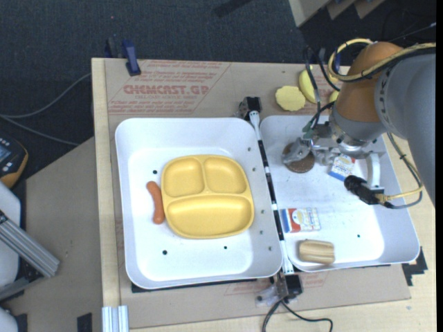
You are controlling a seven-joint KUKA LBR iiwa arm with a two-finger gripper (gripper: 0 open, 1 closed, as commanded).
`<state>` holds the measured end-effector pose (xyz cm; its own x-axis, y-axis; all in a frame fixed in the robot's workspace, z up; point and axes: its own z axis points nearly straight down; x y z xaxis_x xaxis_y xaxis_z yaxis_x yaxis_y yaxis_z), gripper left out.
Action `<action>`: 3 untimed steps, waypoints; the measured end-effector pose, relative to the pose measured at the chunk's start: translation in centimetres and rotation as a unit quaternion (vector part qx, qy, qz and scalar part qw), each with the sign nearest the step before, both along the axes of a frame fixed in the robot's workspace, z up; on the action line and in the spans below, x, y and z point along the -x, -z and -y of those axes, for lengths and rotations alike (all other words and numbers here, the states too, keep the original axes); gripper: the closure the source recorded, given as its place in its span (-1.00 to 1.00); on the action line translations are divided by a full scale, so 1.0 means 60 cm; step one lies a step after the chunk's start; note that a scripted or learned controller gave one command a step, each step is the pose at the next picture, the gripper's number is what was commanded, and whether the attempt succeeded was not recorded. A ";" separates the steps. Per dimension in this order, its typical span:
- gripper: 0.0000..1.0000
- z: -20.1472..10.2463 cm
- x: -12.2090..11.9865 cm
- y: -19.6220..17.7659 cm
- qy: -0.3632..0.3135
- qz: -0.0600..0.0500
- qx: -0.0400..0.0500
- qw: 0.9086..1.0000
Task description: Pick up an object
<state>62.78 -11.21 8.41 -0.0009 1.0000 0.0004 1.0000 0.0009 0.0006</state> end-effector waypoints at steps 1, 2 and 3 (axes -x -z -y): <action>-1.00 -0.002 -0.069 -0.005 -0.001 0.004 0.001 1.000; -1.00 -0.022 -0.017 -0.007 0.001 0.002 0.000 1.000; -1.00 0.072 -0.055 -0.005 0.002 0.003 0.002 1.000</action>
